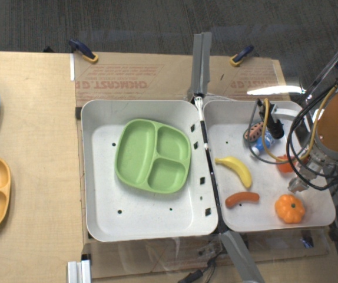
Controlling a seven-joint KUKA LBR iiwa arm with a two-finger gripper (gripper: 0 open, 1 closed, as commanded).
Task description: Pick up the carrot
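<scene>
Gripper low at right bin's right edge, finger state indeterminate | carrot beside it, partly hidden | tan bench, dark carpet behind | left bin: green plate | right bin: banana, sausage, pumpkin.

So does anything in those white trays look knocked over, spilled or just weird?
Nothing looks spilled or broken. The green plate sits flat in the left bin. The banana, sausage and small pumpkin lie loose in the right bin. The gripper hovers just above the pumpkin.
</scene>
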